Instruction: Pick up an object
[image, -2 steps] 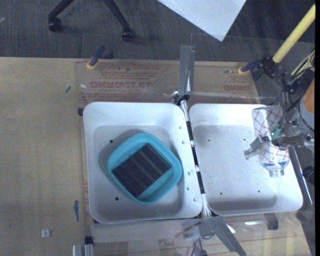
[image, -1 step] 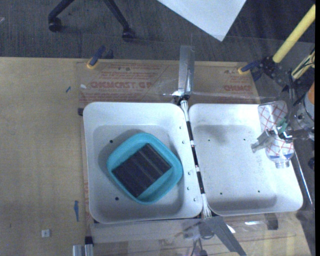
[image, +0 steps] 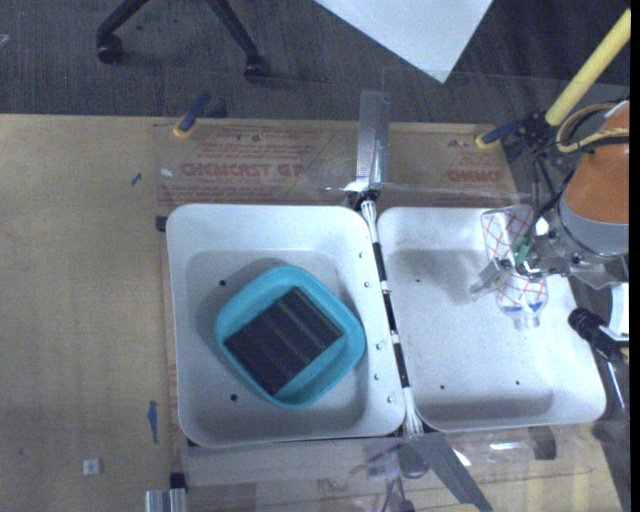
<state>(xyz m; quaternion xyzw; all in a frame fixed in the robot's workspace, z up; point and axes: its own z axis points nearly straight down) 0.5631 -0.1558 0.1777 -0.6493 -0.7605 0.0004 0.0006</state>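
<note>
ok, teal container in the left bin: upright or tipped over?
Upright. The teal container sits flat on the left bin floor, open side up, a dark ribbed block lying inside.

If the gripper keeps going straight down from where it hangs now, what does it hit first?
Most likely the bare floor of the right bin. The gripper hangs over that bin's upper right part, and the teal container lies in the left bin, off its line. Depth is hard to judge from this slanted view.

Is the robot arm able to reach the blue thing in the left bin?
Probably yes. The blue container lies open from above in the left bin, nothing covering it. The arm is over the right bin, so it must cross the divider.
</note>
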